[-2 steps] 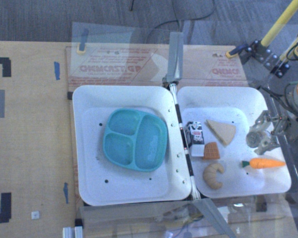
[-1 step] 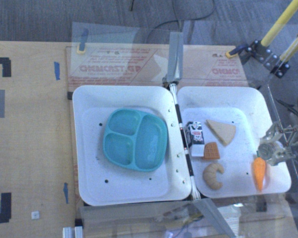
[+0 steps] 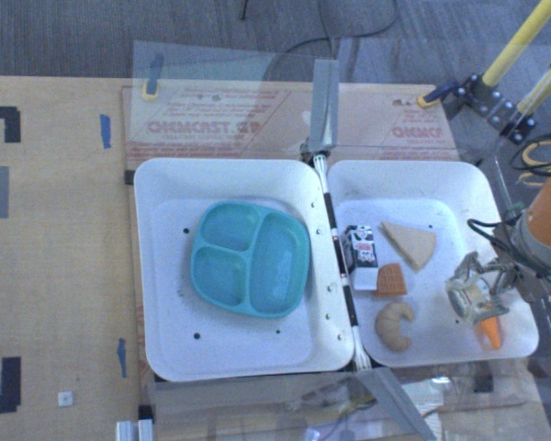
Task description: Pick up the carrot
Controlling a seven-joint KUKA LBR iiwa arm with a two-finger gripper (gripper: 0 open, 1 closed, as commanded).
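Sitting on the light wooden desk [image 3: 55,274] are two shallow white plastic bins side by side. The left bin [image 3: 165,191] holds a teal plastic plate with three sections [image 3: 250,258], lying flat near the middle.

The right bin [image 3: 459,182] holds more things. Close to its left wall lies a small black and white carton [image 3: 361,246]. Just beside it is a pale wedge that looks like a slice of cheese [image 3: 410,243]. Below that lies a small orange-brown square cracker [image 3: 391,281], and below the cracker a tan toy croissant [image 3: 396,325].

Further right, the silver metal gripper [image 3: 470,299] on the grey arm with the orange band [image 3: 544,223] is down low in the bin. Its fingers look a little apart, with nothing seen between them. The small orange carrot [image 3: 490,332] lies on the bin floor just below and to the right of the fingers, near the bin's right corner. The carrot looks very close to the fingers, but I cannot tell if they touch.
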